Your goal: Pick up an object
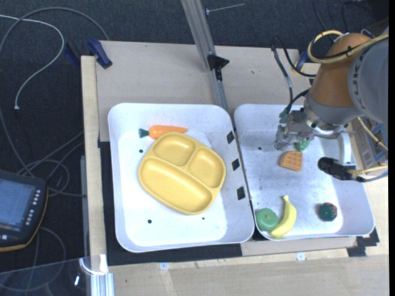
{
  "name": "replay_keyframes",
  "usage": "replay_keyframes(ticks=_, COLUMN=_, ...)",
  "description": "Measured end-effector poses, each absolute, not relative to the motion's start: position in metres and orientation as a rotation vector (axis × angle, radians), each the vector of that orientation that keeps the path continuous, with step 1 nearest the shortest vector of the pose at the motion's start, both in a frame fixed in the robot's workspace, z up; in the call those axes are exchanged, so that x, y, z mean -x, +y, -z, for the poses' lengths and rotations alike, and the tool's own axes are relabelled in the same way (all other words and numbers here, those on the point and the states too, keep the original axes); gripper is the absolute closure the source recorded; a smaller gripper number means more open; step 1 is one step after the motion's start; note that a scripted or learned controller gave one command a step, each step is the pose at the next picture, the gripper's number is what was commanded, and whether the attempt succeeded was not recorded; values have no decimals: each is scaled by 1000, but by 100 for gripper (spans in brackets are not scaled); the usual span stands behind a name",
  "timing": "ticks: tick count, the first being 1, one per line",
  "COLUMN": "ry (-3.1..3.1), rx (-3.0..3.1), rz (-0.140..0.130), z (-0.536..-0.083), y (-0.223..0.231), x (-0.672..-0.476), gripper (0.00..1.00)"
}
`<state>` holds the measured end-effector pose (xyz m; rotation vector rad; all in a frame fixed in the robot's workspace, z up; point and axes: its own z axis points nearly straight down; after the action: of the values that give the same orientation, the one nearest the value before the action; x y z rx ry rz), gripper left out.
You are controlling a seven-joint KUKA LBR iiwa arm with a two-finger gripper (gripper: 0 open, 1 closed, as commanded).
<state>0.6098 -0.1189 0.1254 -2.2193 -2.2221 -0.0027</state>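
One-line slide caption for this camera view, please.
Gripper low in the right bin above a waffle piece; banana nearby, yellow plate and carrot in the left bin.

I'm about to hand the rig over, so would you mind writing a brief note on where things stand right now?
Gripper: low in the upper part of the right bin, just above the waffle; whether its fingers are open or shut can't be told, and nothing is seen held.
Right bin: waffle near the middle, banana and green apple at the front edge, a small red and green item at the front right.
Left bin: yellow tray with a carrot behind it.
Done: no pick yet, by what shows.
Left: grasp an object and lift it.
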Motion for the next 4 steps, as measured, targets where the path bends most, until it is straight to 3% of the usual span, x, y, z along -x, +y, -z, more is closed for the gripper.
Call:
replay_keyframes(ticks=2, ry=-2228, rx=2224, rz=7, z=-232, y=-128, x=-609, gripper=100)
replay_keyframes(ticks=4, ry=-2229, rx=2215, rz=4, z=-221, y=-12, x=-641, gripper=100)
